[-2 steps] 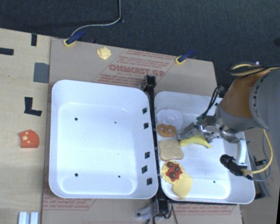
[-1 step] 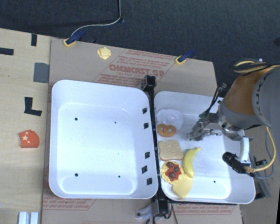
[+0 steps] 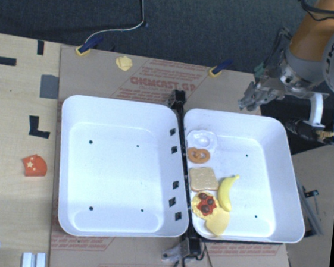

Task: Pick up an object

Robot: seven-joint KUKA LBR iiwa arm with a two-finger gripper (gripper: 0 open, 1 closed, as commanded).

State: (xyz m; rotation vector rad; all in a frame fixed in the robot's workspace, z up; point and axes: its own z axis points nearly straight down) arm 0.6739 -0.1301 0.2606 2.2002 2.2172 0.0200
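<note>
Right, nearest the camera: bottom edge of the cardboard sheet [image 3: 155, 80] with a black clamp and cables at the seam between the two bins. Left bin [image 3: 114, 172] has nothing but bare white floor with a few dark dots. Right bin [image 3: 270, 171] holds all the toy food, bunched against its left wall. Front to back in that cluster: pale yellow wedge-shaped piece [image 3: 218, 222] at the near wall, touching a small piece with red topping [image 3: 205, 204]; banana [image 3: 227, 191] just right of those, roughly upright in view; toast slice [image 3: 203, 179] beside the banana's left; pretzel-like brown ring [image 3: 198, 155] behind the toast; white fried-egg shape [image 3: 201, 140] furthest back, hard to separate from the bin floor. Off to the left on the bench, well apart from the bins, a red-orange strawberry-like piece [image 3: 35, 165]. Further back on the cardboard, a small yellow lump [image 3: 124, 63] between two yellow-blue clips. Gripper [image 3: 251, 102] hangs above the right bin's far rim, well clear of the food, nothing between the fingers [image 3: 245, 100]. Can't tell whether they're apart or together, too dark and small. Orange band of the arm at top right.
</note>
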